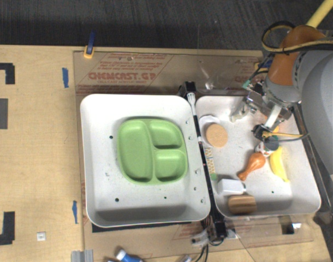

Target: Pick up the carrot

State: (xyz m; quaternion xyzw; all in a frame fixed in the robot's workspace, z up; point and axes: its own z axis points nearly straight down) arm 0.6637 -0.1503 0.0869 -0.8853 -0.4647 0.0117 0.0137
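The arm point(314, 91), grey with an orange band, covers the rear right corner of the right bin point(300, 192) and is cut off at the picture's right edge. The gripper point(241, 111) hangs over the rear of this bin, near the rear wall, as a cluster of bright metal parts. Whether it is released or clenched cannot be determined, and no object is seen in it. The carrot point(252, 165) lies on the bin floor near the centre, toward the right wall and well apart from the gripper. It is smooth and orange, with a rounded thick end pointing to the rear and a thin end pointing to the front left. A yellow banana point(278, 165), curved and glossy, lies just beside the carrot on the right-wall side; contact between the two cannot be confirmed. A flat round tan disc point(216, 136) sits near the left wall, with a white curved piece point(207, 121) of unclear shape at its rear edge. A small white block point(230, 186) and a brown, wood-like block point(242, 203) occupy the front left corner, the brown one against the front wall. The left bin point(95, 162) carries a matte green plate point(153, 150) with three compartments at its centre.
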